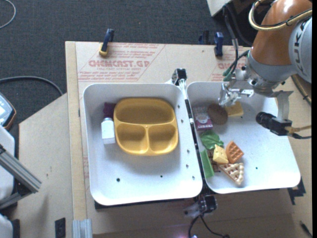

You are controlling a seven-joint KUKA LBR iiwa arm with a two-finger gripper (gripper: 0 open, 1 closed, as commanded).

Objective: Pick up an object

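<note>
Over the right bin [272, 152], the claw [228, 99] is poised beside a brown disc [217, 114]; its state cannot be told. The disc is judged light and stiff, best gripped edgewise.

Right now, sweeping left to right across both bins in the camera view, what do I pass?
white bottle → yellow divided plate → pink packet → brown round piece → orange waffle piece
</note>
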